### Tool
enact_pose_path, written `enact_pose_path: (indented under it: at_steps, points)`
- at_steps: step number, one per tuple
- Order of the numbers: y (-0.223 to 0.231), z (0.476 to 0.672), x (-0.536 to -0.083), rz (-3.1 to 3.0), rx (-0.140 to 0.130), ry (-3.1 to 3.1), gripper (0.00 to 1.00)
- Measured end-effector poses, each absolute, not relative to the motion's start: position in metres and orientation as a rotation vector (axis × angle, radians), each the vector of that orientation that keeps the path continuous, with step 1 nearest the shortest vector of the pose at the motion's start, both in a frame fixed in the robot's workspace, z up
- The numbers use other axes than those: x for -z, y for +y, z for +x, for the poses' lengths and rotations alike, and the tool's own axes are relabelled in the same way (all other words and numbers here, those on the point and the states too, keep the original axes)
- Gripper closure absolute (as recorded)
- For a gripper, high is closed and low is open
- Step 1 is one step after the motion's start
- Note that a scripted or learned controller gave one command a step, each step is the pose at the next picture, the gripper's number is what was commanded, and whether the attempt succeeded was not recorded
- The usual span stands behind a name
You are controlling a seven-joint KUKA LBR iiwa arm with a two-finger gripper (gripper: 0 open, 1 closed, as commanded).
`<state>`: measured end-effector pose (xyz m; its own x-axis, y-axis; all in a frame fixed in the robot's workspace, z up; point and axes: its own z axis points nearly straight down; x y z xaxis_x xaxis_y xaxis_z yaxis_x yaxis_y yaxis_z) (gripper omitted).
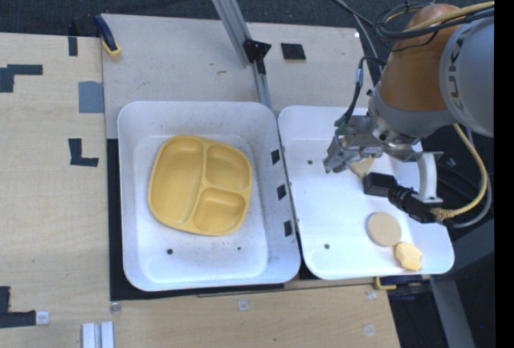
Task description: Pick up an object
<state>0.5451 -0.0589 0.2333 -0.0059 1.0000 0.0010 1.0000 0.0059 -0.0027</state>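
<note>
So the biggest thing here is the arm (434, 65), grey with the orange band, reaching in over the right bin (321, 178). There are two white bins side by side; the left bin (132, 178) holds one yellow divided plate (201, 184), three compartments, lying flat in the middle. The right bin has two small food-looking items near its lower right corner: one tan round cookie (384, 228) and one yellow lumpy piece (409, 255) just beside it, maybe touching, hard to call. The gripper (344, 155) hangs near the upper part of the right bin, well apart from both of them, and there's nothing between its fingers. Whether they're spread or closed, I can't tell from this angle.

What could go wrong: my guess is that if it drops straight down from here it closes on bare bin floor, since nothing lies under it. If it goes for the cookie, that thing is flat and thin, so the fingers could skid over it. And the two pieces sit so close to the bin wall that a finger may bump the rim.
</note>
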Motion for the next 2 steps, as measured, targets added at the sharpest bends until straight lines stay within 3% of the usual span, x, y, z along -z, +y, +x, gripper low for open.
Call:
enact_pose_path:
  at_steps: [2]
  points:
    - [0.053, 0.541, -0.232, -2.212, -0.003, -2.227, 1.0]
